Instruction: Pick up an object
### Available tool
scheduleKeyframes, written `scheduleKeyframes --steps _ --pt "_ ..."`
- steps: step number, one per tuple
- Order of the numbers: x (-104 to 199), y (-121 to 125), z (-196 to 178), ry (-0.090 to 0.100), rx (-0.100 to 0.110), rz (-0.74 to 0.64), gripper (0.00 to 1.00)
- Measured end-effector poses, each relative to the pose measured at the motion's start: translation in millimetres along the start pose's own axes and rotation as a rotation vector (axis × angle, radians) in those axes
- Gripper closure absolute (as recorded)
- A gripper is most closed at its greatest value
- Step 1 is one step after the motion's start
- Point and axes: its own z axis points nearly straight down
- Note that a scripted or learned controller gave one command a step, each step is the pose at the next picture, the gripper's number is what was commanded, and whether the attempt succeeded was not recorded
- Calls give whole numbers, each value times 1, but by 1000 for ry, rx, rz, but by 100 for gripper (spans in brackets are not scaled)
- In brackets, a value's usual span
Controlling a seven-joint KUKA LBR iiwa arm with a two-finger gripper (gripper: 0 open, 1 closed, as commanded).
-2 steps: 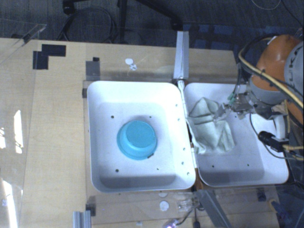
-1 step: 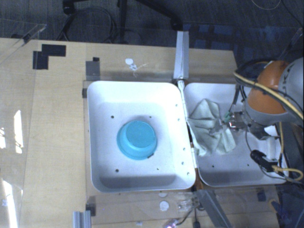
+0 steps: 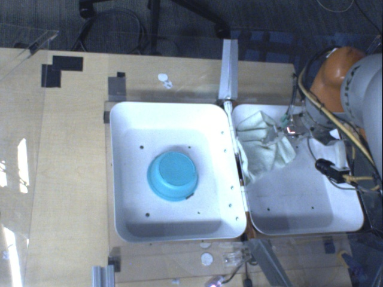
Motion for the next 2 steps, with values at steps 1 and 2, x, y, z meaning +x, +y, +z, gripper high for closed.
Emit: scheduleKeyframes --steps 1,2 --pt "2 3 -12 1 -4 -4 100" --pt "3 5 -23 0 -8 -7 100"
